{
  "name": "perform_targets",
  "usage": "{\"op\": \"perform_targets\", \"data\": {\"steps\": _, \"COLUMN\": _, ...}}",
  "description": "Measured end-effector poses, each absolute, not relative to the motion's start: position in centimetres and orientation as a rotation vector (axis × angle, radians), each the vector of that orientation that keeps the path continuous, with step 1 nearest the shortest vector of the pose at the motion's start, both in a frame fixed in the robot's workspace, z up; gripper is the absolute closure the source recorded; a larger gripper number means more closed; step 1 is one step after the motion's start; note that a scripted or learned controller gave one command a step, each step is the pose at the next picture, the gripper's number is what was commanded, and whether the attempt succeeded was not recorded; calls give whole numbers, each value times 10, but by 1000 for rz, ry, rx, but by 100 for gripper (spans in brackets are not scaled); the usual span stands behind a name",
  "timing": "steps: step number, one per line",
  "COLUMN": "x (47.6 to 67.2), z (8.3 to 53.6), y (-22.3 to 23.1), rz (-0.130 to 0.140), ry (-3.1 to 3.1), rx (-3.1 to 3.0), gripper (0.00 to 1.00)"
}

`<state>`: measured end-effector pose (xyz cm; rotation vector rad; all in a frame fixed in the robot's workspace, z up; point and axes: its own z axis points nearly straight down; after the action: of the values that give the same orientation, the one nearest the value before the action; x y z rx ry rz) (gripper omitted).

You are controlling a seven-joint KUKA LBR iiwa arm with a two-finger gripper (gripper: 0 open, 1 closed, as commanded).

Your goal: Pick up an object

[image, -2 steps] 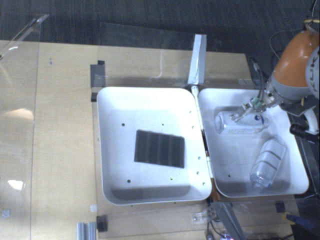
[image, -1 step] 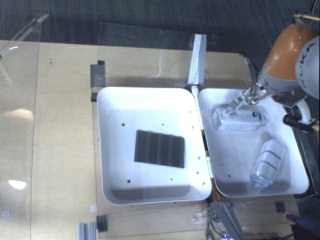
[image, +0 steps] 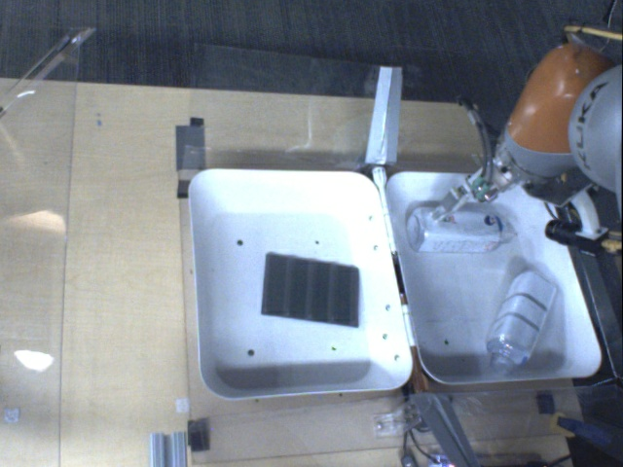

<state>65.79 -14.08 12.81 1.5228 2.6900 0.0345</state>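
A dark ribbed rectangular pad (image: 311,288) lies flat in the middle of the left bin (image: 224,358). In the right bin (image: 458,363) two clear plastic bottles lie on their sides: one (image: 456,233) across the far part, the other (image: 521,319) slanting toward the near right corner. My gripper (image: 477,191) hangs at the far side of the right bin, just above the right end of the far bottle. Nothing shows in its grasp. The orange band (image: 555,105) of the arm rises behind it at the right.
A grey metal post (image: 384,115) stands upright behind the seam between the two bins. Black cabling (image: 579,233) runs along the right bin's right rim. Bare wooden bench (image: 97,261) stretches to the left of the bins.
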Motion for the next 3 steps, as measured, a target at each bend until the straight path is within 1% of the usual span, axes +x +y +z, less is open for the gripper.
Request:
{"op": "perform_targets", "data": {"steps": 1, "x": 658, "z": 128, "y": -135, "rz": 28, "ry": 2740, "rx": 1412, "gripper": 0}}
{"op": "perform_targets", "data": {"steps": 3, "x": 658, "z": 128, "y": -135, "rz": 28, "ry": 2750, "rx": 1394, "gripper": 0}}
